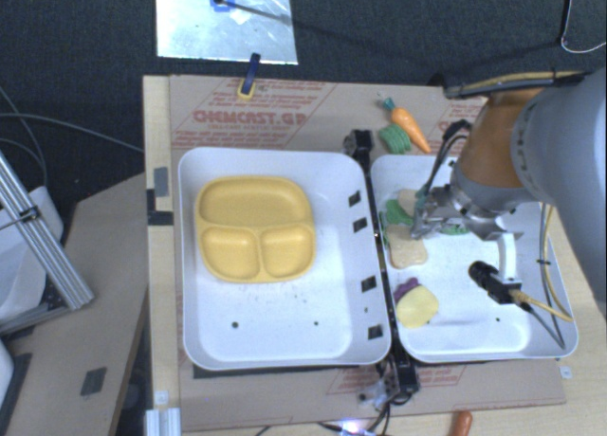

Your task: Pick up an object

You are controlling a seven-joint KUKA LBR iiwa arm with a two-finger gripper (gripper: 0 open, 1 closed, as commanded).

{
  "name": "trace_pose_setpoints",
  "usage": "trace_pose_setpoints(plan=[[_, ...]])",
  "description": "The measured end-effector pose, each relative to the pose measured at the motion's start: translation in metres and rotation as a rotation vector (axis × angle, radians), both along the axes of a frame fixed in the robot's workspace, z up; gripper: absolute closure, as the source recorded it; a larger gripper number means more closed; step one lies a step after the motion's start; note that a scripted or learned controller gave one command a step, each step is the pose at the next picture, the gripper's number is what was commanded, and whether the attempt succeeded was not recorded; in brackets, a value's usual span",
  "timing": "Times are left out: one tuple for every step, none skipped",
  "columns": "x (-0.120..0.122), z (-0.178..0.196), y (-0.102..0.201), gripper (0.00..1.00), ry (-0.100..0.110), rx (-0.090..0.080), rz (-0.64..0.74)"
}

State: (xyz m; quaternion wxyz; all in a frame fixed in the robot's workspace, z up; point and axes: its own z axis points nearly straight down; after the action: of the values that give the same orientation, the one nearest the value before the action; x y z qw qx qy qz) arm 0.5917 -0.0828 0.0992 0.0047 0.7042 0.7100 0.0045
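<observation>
1. Gripper [424, 221] is down in the right bin [531, 344], centre-right of frame, over the tan biscuit [408, 252] and a green piece [396, 212].
2. Cannot tell finger opening; no grasp visible.
3. Judged: nothing lifted yet; grasp and lift remain.
4. Biscuit's long axis is unclear, partly hidden.

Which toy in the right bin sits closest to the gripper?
The tan flat piece, directly under the gripper. The yellow lemon-like toy and purple piece lie farther toward the bin's front.

right bin [531, 330] lower floor open, toys [410, 252] crowd left (arm [541, 154] overhead)
</observation>
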Motion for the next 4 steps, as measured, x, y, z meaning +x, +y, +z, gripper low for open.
trace_pose_setpoints(plan=[[-0.029,-0.012,-0.027,1.0,0.003,0.0,-0.009],[-0.028,-0.011,-0.028,0.0,0.004,-0.003,-0.008],[0.01,0.093,0.067,0.0,-0.003,0.004,0.007],[-0.002,0.122,0.167,0.0,0.008,0.005,0.007]])
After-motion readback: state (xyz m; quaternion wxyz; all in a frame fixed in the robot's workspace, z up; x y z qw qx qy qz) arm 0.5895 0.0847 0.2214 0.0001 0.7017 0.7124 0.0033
